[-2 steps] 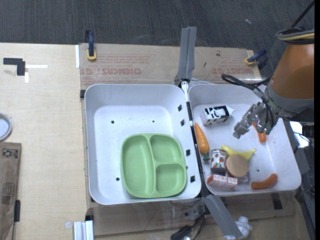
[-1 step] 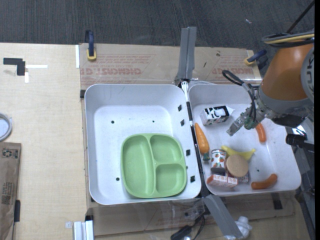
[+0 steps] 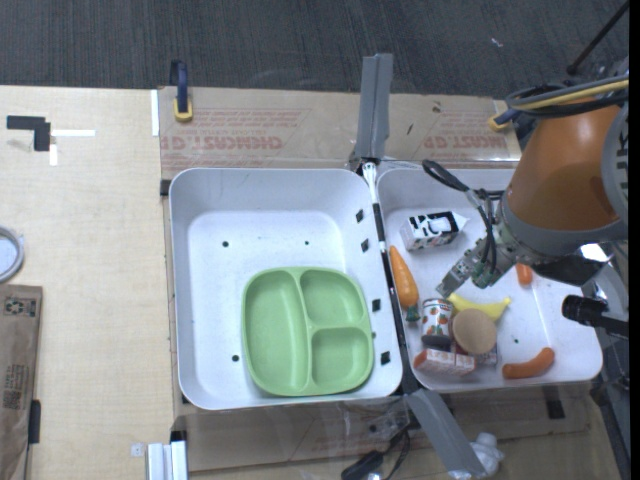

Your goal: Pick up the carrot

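The carrot (image 3: 403,275) lies lengthwise along the left wall of the right bin (image 3: 560,373), apart from the hand (image 3: 476,268), whose state I can't tell. It looks light, rigid and smooth, likely slippery; a pinch across its thicker middle seems safest.

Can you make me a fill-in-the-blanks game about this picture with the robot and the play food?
1. The carrot lies in the ____ bin, close to the wall between the two bins.
2. The divided plate in the left bin is coloured ____.
3. The gripper hangs just above the yellow ____.
4. The plate has ____ compartments.

Missing words: right; green; banana; three
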You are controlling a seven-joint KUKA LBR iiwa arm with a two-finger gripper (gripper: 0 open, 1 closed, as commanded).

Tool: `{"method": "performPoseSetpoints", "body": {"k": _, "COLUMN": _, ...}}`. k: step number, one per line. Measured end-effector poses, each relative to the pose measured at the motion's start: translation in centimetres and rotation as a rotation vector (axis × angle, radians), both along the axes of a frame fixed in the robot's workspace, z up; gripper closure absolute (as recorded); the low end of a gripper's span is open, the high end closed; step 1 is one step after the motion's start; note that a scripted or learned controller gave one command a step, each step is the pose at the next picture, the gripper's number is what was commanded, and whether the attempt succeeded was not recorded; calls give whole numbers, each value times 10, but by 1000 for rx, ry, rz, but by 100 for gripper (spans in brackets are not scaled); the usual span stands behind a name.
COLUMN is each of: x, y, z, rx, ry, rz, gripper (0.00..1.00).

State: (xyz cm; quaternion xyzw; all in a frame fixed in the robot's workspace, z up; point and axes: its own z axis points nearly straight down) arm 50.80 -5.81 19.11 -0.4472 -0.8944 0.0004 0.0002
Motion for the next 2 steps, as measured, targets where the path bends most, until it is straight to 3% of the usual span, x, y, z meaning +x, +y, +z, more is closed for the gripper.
{"method": "performPoseSetpoints", "body": {"k": 1, "x": -13, "y": 62, "z": 0, "rx": 0, "ry": 2, "rz": -32, "gripper": 100}}
{"method": "performPoseSetpoints", "body": {"k": 2, "x": -12, "y": 61, "z": 9, "rx": -1, "ry": 0, "rz": -33, "gripper": 100}}
